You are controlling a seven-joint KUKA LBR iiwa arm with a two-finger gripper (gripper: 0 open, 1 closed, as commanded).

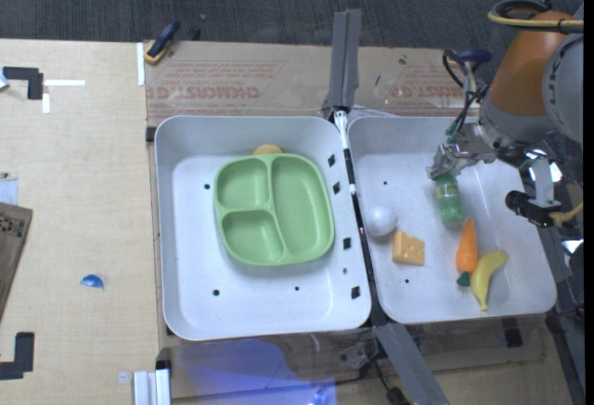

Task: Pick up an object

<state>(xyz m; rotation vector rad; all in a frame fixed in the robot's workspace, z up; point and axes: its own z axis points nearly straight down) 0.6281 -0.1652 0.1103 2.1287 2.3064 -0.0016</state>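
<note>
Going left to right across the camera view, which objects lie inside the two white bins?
Green divided plate → white ball → cheese wedge → green bottle → carrot → banana.

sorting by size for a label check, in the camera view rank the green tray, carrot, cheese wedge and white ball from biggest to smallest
1. green tray
2. carrot
3. cheese wedge and white ball: look about alike, too close to rank

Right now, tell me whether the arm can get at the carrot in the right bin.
Probably yes. The carrot lies uncovered on the bin floor just below the gripper, though the banana touches its lower end and the green bottle lies close beside it.
</note>
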